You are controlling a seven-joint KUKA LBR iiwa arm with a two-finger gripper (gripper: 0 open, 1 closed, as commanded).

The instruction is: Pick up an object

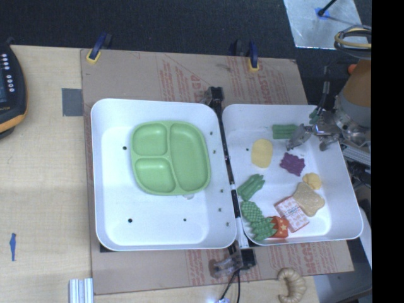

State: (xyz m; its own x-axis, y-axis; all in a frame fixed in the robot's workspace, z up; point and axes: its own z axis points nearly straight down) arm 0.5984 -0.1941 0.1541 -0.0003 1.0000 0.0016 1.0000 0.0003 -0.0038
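White plastic bins sit side by side on a cardboard sheet clamped to a pale wooden bench. Nearest me, at the front edge of the cardboard, a tan curled toy lies outside the bins.

The right bin holds a scatter of toy food. At its front left corner lies a bumpy green piece, touching a red-orange piece. Just right of those, a red and white packet rests partly under a tan slice of bread. A small yellow lump lies just behind the bread. A green pod sits by the left wall. Further back, a purple cluster lies mid-bin, with a pale yellow piece to its left. Towards the back of the bin lies a dark green block.

The left bin holds a light green divided plate, three compartments, set towards its back.

The gripper reaches in from the right, above the back of the right bin. Its fingers are spread apart with nothing between them, one fingertip just beside the green block, the purple cluster near below.

Beyond the bins, blue and yellow clamps pin the cardboard's far edge.
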